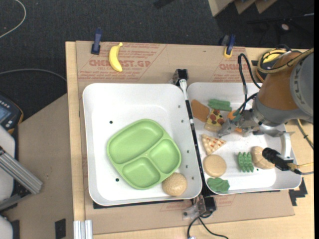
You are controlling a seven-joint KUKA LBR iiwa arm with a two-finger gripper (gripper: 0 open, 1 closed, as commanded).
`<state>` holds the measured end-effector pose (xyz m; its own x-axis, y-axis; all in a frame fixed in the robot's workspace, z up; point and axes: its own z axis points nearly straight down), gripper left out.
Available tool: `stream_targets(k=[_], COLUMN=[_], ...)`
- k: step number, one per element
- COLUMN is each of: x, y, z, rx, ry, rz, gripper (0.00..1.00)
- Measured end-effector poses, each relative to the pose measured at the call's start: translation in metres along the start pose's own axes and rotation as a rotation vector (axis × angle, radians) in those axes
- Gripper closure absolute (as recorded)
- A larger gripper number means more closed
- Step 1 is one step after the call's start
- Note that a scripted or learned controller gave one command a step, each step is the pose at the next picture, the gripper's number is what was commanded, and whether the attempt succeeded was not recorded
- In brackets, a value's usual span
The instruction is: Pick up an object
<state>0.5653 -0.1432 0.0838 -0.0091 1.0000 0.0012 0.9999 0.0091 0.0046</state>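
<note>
**Figure: Arm reaching into the right bin, approach step of a pick**

The arm point(284, 91) is entering from the right and hanging over the right bin point(286, 183), with the gripper point(233, 126) lying low among the toy food. Whether it is spread or pressed together cannot be told here; nothing is visibly sitting in its grasp, so the pick is judged not yet made.

Candidate things are crowding the tool. A pizza slice point(215, 119) is lying just to its left, with a brown piece point(199, 110) and a green piece point(220, 104) beyond that. A second slice point(213, 144) is lying below-left, a bun point(215, 166) further below, and a ridged green piece point(244, 162) below-right.

The next move is judged to call for settling on one thing, probably the nearer slice, and centring over it before closing.

Open room is scarce: neighbours are sitting close on the left, and the wall shared with the left bin point(97, 133) is standing just beyond them. A sweep leftward is risking a shove against that edge. Straight upward is looking freest. The left bin is bearing a green tray point(143, 153) and a ball point(174, 184), both well apart from the tool.
</note>
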Motion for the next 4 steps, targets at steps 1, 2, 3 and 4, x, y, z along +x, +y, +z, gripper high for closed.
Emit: stream_targets(k=[1, 2, 3, 4], x=[-0.037, 0.008, 0.028, 0.025], y=[0.016, -0.076, -0.068, -0.067], z=[-0.026, -0.001, -0.001, -0.013], rx=[0.0, 0.008, 0.003, -0.003], ry=[-0.004, 0.001, -0.002, -0.007], rz=[0.01, 0.009, 0.007, 0.01], gripper=[0.0, 0.0, 0.0, 1.0])
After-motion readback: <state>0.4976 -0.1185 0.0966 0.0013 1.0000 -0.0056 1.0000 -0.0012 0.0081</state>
